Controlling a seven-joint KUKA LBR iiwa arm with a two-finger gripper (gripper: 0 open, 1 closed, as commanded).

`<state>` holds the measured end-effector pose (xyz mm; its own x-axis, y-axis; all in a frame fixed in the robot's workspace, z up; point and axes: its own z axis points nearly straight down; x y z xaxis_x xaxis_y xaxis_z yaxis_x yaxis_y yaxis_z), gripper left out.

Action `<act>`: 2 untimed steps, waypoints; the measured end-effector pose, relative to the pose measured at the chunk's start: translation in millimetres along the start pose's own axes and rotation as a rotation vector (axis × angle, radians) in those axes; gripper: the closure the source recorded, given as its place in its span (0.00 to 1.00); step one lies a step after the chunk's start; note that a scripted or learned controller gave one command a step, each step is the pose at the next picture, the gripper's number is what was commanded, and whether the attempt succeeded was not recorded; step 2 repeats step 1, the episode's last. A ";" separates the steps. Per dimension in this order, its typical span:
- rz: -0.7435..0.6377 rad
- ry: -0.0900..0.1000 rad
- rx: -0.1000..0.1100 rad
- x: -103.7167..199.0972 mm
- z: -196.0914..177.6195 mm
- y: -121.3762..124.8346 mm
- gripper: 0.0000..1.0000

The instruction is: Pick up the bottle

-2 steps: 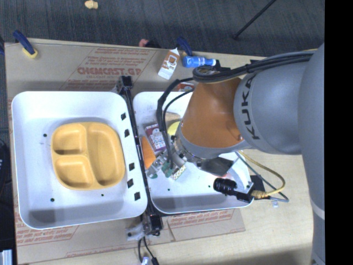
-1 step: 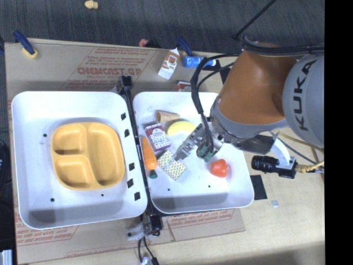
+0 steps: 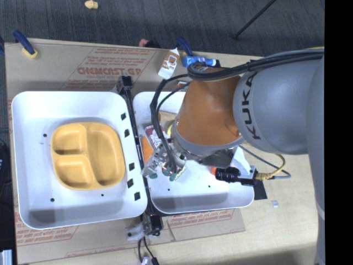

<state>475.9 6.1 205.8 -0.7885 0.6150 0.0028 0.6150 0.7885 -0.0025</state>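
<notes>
My gripper [image 3: 162, 167] is low in the left part of the right bin [image 3: 198, 203], close to the bin's left wall. The orange wrist band and grey arm cover most of that bin. Just beyond the gripper lie an orange item [image 3: 144, 146] and a red-and-white item [image 3: 150, 131], both partly hidden by the arm. I cannot tell which of them is the bottle. A small green piece [image 3: 172, 176] shows at the gripper's tip. Nothing can be made out held in the gripper.
The left bin [image 3: 33, 203] holds a yellow divided tray [image 3: 87, 154]. A black divider with clips [image 3: 132, 148] runs between the bins. Cables loop round the wrist [image 3: 160, 93]. A labelled tag [image 3: 169, 63] and blue clamps [image 3: 196, 61] sit at the bench's far edge.
</notes>
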 end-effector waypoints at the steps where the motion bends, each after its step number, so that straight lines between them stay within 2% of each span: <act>1: -0.277 0.001 0.001 19.5 10.3 25.0 1.00; 2: -0.277 0.001 0.001 19.5 10.3 25.0 1.00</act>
